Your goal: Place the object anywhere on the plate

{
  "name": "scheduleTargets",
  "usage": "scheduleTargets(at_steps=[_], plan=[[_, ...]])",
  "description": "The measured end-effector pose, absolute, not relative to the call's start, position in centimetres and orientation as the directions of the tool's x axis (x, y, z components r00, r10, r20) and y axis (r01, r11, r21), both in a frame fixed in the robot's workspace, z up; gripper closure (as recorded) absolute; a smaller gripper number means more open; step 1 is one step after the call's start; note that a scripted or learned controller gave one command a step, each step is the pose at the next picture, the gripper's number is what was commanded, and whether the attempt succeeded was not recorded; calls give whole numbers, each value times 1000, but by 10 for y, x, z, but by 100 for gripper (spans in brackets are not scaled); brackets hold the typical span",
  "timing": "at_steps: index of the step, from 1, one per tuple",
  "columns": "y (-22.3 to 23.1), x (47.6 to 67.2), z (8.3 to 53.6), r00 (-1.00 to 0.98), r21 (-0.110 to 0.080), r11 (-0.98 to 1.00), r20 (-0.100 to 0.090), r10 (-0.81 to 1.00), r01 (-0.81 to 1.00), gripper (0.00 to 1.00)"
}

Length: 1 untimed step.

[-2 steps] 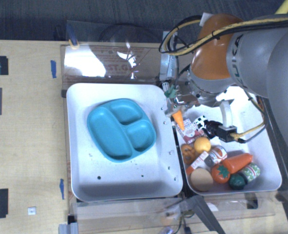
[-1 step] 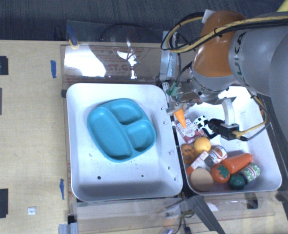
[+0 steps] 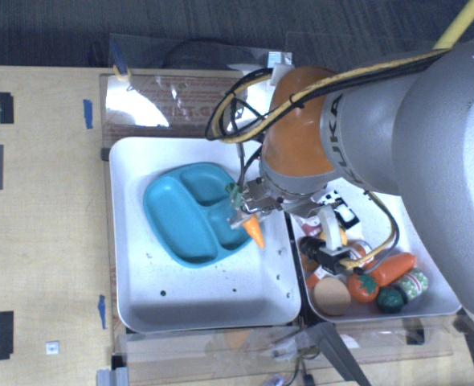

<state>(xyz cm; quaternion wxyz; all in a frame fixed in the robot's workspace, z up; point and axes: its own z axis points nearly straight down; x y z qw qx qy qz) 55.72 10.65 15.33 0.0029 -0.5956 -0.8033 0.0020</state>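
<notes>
A blue divided plate (image 3: 187, 211) lies in the left white bin (image 3: 140, 288). My gripper (image 3: 246, 213) hangs over the plate's right edge, under the orange band of the wrist. A small orange toy carrot (image 3: 255, 232) with a green top (image 3: 232, 191) sits between the fingers, its tip pointing down and to the right. The carrot is just above the plate's right rim, near the wall between the bins.
The right bin (image 3: 430, 296) holds several toy foods: an orange carrot (image 3: 391, 268), a tan egg shape (image 3: 331, 297), a dark green ball (image 3: 391, 299) and a patterned egg (image 3: 416, 283). The arm covers much of that bin. Cables loop above the left bin.
</notes>
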Motion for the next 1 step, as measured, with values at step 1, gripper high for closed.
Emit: scheduleTargets(at_steps=[1], plan=[[105, 558, 154, -288, -4, 288, 1, 958, 958, 0]])
